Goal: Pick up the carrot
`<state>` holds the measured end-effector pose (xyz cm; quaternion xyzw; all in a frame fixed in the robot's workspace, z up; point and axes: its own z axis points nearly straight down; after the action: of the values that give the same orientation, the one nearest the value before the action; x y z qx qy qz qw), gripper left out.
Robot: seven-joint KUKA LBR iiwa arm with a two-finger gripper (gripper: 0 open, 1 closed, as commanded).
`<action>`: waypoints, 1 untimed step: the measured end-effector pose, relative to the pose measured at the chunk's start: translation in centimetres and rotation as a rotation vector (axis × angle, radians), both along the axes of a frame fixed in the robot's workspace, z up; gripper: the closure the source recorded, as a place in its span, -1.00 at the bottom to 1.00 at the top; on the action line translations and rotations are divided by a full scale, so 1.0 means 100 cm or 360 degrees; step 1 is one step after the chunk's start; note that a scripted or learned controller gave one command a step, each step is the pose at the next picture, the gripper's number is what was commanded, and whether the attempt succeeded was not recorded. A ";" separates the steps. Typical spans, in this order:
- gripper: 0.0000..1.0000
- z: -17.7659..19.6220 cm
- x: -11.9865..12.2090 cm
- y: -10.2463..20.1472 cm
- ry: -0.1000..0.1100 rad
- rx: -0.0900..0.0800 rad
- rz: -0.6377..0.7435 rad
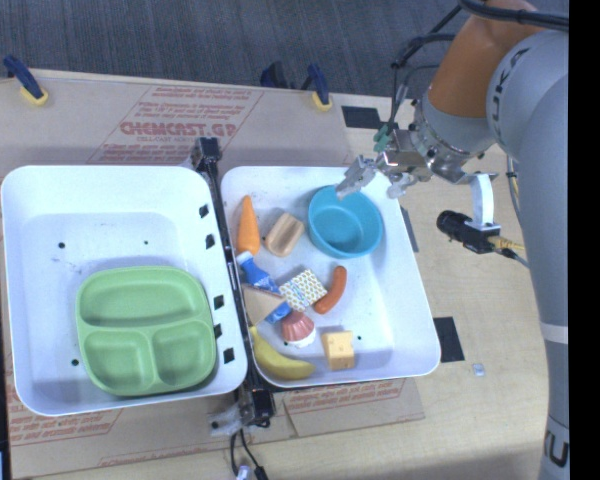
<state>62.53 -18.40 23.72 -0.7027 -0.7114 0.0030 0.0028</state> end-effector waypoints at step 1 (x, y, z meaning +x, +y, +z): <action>-1.00 -0.122 0.012 0.093 0.0010 0.0004 -0.0084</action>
<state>63.75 -9.12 11.56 -0.7212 -0.6927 0.0042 0.0060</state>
